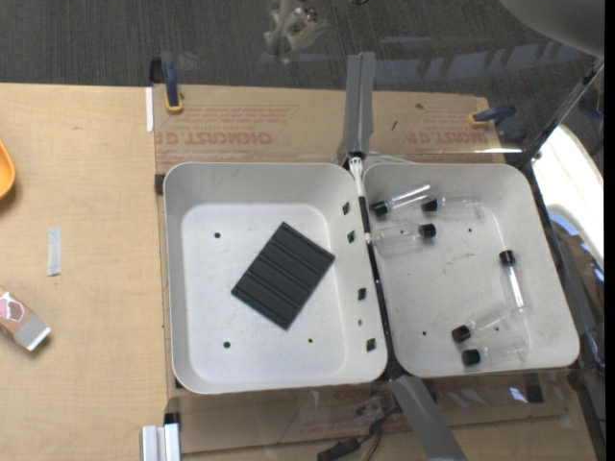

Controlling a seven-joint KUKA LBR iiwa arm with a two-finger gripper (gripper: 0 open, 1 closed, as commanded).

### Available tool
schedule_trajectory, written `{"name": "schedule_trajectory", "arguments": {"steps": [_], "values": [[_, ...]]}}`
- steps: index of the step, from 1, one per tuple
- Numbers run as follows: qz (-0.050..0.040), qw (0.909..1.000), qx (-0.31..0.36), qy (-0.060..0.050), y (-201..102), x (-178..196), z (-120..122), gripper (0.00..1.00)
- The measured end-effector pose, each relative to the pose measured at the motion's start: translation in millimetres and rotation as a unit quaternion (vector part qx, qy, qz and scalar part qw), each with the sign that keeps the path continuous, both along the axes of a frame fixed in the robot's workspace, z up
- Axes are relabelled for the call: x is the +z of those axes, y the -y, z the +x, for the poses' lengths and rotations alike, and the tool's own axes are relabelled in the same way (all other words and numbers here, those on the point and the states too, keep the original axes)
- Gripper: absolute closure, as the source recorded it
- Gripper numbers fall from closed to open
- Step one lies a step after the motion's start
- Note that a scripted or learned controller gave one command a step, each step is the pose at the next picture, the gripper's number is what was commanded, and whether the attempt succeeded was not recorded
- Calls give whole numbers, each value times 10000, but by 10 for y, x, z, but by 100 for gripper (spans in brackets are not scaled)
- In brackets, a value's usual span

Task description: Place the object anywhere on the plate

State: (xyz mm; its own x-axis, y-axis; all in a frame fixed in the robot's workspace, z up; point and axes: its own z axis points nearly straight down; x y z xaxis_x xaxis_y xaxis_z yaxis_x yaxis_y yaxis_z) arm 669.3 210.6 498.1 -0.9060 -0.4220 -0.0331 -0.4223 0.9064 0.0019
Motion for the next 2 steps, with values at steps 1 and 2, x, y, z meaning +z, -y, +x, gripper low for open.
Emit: {"name": "schedule_trajectory", "arguments": {"steps": [1, 2], "values": [[10, 10000, -10, 16, 2, 85, 15, 100], [21, 10000, -18, 33, 3, 171, 30, 100]]}}
